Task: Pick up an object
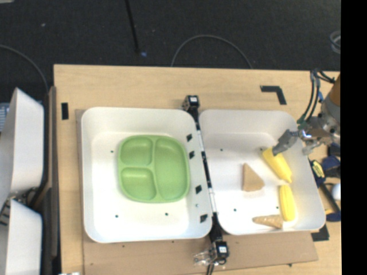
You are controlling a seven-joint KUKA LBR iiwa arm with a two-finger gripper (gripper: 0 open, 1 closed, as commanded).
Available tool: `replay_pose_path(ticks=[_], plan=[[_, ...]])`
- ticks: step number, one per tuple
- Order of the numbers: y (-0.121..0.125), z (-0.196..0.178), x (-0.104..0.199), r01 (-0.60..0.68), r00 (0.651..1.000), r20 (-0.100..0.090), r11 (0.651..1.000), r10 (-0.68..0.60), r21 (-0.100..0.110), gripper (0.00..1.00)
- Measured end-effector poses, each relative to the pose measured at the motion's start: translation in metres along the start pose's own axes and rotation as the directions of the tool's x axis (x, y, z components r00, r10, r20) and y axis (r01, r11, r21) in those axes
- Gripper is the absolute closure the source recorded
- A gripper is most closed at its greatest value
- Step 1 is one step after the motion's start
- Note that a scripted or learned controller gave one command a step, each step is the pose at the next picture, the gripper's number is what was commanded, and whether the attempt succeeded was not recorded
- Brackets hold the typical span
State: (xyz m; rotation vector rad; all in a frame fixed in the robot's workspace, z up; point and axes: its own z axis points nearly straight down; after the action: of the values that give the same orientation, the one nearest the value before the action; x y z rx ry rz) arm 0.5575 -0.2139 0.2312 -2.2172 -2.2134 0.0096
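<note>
Where your left bin [92, 171] sits, you see a green divided plate [153, 168]. Your right bin [229, 125] holds a tan wedge [251, 179], a cone [268, 221], and two corn cobs: one [277, 164] running diagonally upper-left to lower-right, one [287, 202] nearly upright. You can't tell the gripper's [284, 143] state; it's at the diagonal cob's upper end.

The arm reaches in from the right edge, its wrist slanting down and leftward (cables bunched around it). The gripper [282, 145] sits low; how its tip stands is too blurred to tell.
</note>
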Motion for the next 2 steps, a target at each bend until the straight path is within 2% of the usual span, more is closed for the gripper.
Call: replay_pose_path(ticks=[1, 2], plan=[[0.003, -0.007, 0.000, 0.003, 1.000, 0.003, 1.000, -0.003, -0.012, 0.00], [-0.005, 0.051, 0.005, 0.001, 1.000, 0.002, 1.000, -0.001, -0.007, 0.00]])
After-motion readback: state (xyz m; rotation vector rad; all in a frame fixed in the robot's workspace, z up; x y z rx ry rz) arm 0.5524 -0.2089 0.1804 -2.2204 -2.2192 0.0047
